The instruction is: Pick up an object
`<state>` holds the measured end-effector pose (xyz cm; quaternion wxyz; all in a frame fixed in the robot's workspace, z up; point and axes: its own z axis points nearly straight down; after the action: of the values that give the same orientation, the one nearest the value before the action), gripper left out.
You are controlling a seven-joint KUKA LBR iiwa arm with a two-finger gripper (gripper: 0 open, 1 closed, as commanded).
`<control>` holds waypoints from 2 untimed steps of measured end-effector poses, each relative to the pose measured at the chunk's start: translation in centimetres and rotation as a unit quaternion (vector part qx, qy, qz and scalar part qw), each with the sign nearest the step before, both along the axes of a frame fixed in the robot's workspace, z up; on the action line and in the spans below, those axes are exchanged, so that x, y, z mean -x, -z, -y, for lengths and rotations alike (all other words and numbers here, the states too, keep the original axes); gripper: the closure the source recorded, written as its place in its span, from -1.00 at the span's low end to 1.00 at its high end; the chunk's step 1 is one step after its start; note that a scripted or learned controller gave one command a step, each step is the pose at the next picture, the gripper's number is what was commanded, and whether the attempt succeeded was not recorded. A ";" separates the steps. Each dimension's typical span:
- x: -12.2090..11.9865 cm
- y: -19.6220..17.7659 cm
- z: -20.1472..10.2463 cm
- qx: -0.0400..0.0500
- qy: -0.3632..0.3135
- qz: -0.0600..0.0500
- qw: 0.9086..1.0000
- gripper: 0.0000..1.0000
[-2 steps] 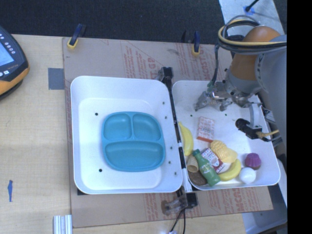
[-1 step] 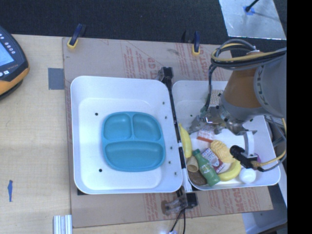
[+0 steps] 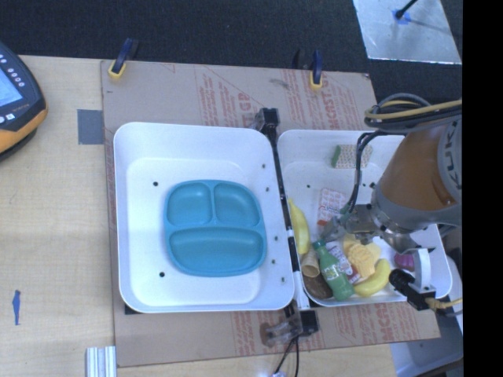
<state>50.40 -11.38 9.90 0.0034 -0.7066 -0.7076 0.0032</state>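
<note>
The right bin (image 3: 310, 151) holds a heap of small items: a long yellow banana (image 3: 299, 225) along its left wall, a green bottle (image 3: 334, 269), a brown cup-like piece (image 3: 314, 273), a second yellow banana (image 3: 376, 280), a pale yellow lump (image 3: 360, 255) and a red-and-white packet (image 3: 330, 203). My gripper (image 3: 347, 226) reaches down into the middle of this heap, just above the green bottle and next to the yellow lump. The grey wrist and orange band (image 3: 420, 171) cover the bin's right half.
The left bin (image 3: 137, 179) carries a blue divided plate (image 3: 214, 228). A green speckled block (image 3: 344, 157) lies at the right bin's far side. Black clamps (image 3: 269, 120) sit between the bins. A yellow-edged pendant (image 3: 16, 96) rests at the far left.
</note>
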 end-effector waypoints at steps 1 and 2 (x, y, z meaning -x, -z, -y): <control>2.9 0.8 -0.1 0.000 -0.001 0.002 1.000 -1.00; -4.4 0.7 -1.0 0.000 -0.003 0.006 1.000 -1.00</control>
<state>54.83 -10.39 9.25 -0.0011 -0.7048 -0.7094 -0.0010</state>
